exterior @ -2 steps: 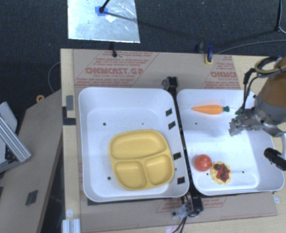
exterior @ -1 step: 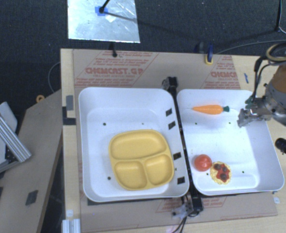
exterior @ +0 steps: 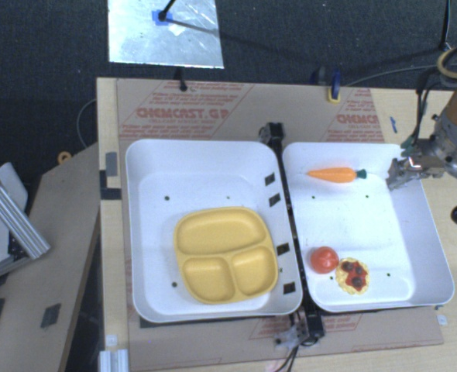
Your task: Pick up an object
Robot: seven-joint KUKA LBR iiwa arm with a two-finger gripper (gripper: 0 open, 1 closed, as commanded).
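The left bin (exterior: 147, 208) holds a yellow divided plate (exterior: 225, 253), too broad to grasp. In the right bin (exterior: 430, 277), a red tomato (exterior: 324, 259) touches a small pizza toy (exterior: 354, 276) near the front; closing on one could shove the other. The carrot (exterior: 335, 174) lies alone at the back and may roll. The gripper (exterior: 405, 169) hovers at the far-right rim; whether it is open I cannot tell.

Bench (exterior: 108, 208) is light wood, w/ a brown printed board (exterior: 213, 107) laid flat across it, red lettering along its top. Directly on the board: two shallow white bins side by side, left bin (exterior: 147, 177) center-left of frame, right bin (exterior: 430, 246) center-right, touching along a black divider strip (exterior: 286, 223) w/ clips.
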